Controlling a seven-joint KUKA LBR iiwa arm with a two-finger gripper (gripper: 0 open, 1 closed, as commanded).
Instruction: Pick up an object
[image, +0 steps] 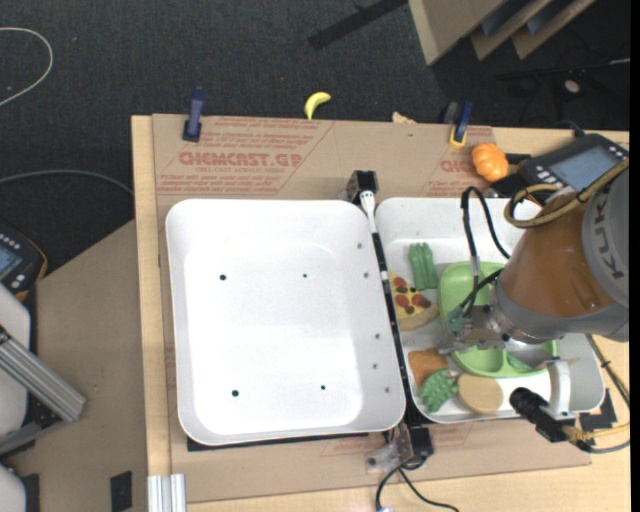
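toys crowd the right bin (590, 385), so the arm (560, 270) hangs low over them. its gripper (478, 340) sits above a green cup (462, 285), beside the pizza slice (410, 300) and carrot (428, 362); whether it grips anything cannot be told.

A robotics lab — clamped cardboard bench (250, 150), white bins (270, 320), loose cables (60, 185).

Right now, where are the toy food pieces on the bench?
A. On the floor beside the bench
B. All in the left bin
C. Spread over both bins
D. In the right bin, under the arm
D: the pizza slice, the green pickle and the round biscuit all lie in the right bin, where the arm reaches in.
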